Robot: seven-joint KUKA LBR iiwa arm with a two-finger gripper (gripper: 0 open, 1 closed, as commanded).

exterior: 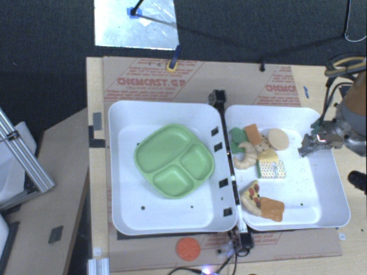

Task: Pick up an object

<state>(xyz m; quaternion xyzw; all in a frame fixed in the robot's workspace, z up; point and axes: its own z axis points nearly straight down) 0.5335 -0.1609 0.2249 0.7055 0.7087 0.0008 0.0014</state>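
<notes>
The gripper (307, 146) hangs over the right side of the right bin (330, 211). I cannot tell how it is set, and nothing is in it. The toy food lies apart from it, by the bin's left wall: a round cookie (278, 138), a spotted block (270, 168), a pizza slice (250, 196). The green plate (174, 161) sits in the left bin (123, 211). No picking is done yet; reaching, grabbing and lifting are all left.

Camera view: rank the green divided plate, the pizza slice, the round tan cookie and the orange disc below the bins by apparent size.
1. green divided plate, clearly largest
2. pizza slice
3. orange disc and round tan cookie: they look alike, so I won't rank them.
</notes>
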